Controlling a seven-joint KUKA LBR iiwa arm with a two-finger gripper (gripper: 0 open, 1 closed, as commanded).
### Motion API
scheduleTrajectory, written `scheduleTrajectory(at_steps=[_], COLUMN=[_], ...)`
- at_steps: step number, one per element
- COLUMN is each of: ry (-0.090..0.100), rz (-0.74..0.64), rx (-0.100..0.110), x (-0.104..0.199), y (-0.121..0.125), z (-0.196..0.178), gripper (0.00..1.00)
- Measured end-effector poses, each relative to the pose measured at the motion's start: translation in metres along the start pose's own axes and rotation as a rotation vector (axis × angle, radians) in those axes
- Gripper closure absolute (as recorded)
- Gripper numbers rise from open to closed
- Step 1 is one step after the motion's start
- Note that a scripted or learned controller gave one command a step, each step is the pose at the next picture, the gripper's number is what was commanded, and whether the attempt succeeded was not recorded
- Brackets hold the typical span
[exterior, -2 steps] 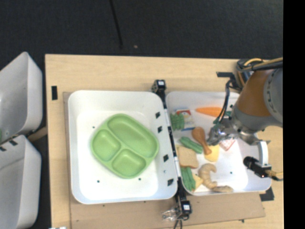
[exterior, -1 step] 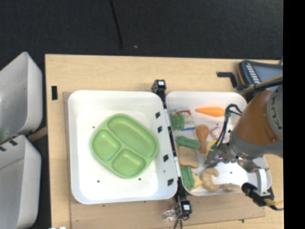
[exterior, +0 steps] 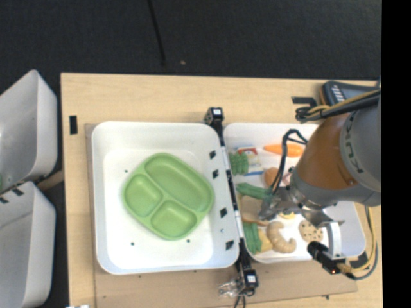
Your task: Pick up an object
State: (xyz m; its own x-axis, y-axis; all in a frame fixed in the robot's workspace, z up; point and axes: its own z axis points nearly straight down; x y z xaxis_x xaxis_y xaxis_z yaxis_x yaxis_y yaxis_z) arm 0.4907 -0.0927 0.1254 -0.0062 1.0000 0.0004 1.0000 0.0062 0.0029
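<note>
The right bin [exterior: 359, 236] holds several toy foods. Among them are an orange carrot [exterior: 283, 149], a green leafy piece [exterior: 239, 164], a green pod [exterior: 254, 190], a tan curved piece [exterior: 280, 236] and a dotted cracker [exterior: 311, 232]. My gripper [exterior: 271, 208] is low in this bin, just above the tan piece and right of the green pod. The grey arm with its orange band [exterior: 324, 156] covers the bin's right half. Whether anything is in the gripper is hidden by the wrist.
The left bin [exterior: 109, 146] holds a green divided plate [exterior: 168, 196]. Black clips [exterior: 214, 115] sit along the wall between the bins. A dark device with cables [exterior: 337, 94] lies at the bench's back right. White containers [exterior: 22, 133] stand off the bench's left side.
</note>
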Motion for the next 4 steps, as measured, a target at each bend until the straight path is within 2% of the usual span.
scheduleTrajectory(at_steps=[1, 2, 3, 4], ry=[0.002, 0.005, 0.002, 0.001], rz=[-0.003, -0.009, 0.001, 0.0], rx=[-0.007, -0.006, -0.008, -0.002], x=[0.068, 0.174, 0.181, 0.211], y=[0.002, 0.002, 0.002, 0.002], z=[-0.08, -0.156, -0.249, -0.287], gripper=[1.0, 1.0, 1.0, 1.0])
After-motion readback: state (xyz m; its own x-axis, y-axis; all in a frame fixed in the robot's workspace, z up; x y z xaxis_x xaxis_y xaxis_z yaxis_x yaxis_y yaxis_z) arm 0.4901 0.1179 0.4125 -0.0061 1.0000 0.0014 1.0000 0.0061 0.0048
